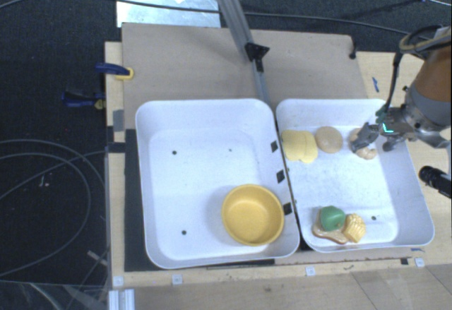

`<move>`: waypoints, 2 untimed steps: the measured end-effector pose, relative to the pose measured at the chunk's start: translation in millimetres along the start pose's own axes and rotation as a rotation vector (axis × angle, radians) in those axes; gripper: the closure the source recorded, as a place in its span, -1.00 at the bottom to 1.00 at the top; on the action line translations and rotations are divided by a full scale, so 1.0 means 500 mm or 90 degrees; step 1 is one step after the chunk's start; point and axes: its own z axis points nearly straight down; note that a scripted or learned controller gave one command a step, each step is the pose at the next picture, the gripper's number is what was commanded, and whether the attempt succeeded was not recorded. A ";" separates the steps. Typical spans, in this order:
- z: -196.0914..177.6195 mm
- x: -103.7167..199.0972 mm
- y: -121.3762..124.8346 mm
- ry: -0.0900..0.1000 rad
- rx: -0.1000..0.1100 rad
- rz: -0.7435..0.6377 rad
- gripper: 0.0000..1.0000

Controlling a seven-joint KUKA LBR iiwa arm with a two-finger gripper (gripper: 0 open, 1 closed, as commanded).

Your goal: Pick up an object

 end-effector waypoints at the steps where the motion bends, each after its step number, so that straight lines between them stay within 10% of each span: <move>1: -0.002 0.000 0.001 0.000 -0.001 0.000 -1.00; 2: 0.121 -0.009 -0.002 0.000 0.002 0.002 -1.00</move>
